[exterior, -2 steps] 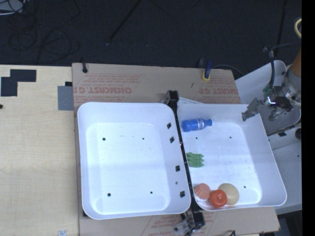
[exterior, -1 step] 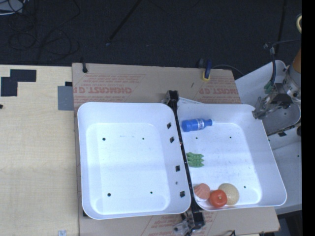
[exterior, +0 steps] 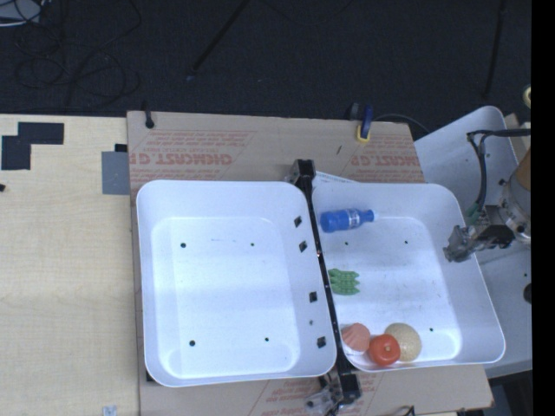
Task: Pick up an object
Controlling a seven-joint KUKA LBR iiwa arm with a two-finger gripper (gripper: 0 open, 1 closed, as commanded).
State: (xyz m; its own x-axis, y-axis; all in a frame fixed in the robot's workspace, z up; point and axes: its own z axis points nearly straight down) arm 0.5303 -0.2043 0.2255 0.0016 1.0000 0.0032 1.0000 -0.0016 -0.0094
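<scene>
1. Bottle point(exterior: 347, 220): blue, lies on its side in the right bin point(exterior: 473, 319), near the far left corner, long axis running roughly left to right, far end tipped slightly up in the camera view. Rests apart from everything else in that bin.
2. Green piece point(exterior: 343, 282): small, ribbed, lies by the bin's left wall, about midway between far and near ends, well below the bottle in the picture.
3. Red ball point(exterior: 384, 349): sits at the near wall of the right bin, touching or just overlapping the beige ball point(exterior: 406, 339) on its right and the pink piece point(exterior: 354, 335) on its left. Cannot tell whether these three truly touch or merely line up from this angle.
4. Gripper point(exterior: 460, 248): grey, hangs at the right bin's right rim, about level with the green piece, well apart from every object. Holds nothing visible; cannot tell whether the claw is open or closed, being too small and dark against the rim.
5. Left bin point(exterior: 147, 276): white, shallow, sits just beside the right bin, joined along a black strip point(exterior: 316, 267) with small clips.
6. Cardboard point(exterior: 217, 150): printed sheet under both bins, on the pale bench point(exterior: 61, 276).
7. Clamp point(exterior: 364, 125): yellow and blue, grips the cardboard's far edge.
</scene>
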